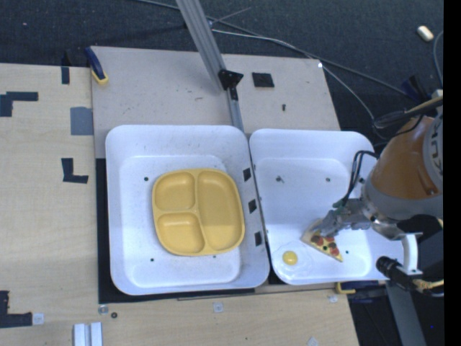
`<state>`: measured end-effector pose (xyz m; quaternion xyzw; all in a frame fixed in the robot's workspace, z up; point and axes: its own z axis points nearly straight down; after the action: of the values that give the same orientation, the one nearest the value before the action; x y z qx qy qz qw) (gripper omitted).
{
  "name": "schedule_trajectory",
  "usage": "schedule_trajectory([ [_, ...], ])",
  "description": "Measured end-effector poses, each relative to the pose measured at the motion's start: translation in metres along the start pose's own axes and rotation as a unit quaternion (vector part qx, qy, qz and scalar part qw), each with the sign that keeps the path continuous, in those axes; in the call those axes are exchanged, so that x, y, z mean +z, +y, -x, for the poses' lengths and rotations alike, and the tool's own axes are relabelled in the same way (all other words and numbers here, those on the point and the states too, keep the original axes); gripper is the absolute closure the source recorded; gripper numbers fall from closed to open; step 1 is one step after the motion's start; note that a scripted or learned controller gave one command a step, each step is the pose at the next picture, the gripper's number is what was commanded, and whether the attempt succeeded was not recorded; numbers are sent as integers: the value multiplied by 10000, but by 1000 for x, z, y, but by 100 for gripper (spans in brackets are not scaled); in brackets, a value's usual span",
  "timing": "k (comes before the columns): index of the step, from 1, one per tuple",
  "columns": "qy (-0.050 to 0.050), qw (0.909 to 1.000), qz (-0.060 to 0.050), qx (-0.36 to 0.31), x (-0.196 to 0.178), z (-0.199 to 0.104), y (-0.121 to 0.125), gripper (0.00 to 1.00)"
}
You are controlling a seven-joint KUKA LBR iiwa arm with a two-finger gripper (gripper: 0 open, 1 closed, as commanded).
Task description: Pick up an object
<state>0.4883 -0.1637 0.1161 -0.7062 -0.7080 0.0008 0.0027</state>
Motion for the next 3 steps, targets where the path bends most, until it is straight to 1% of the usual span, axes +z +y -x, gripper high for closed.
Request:
schedule_trajectory([
  [1, -18, 10000, 36, 13, -48, 9, -1, 100],
  [2, -16, 10000, 35, 3, -97, 0, -3, 100],
  [3, -12, 10000, 25, 6, -111, -1, -3, 100],
])
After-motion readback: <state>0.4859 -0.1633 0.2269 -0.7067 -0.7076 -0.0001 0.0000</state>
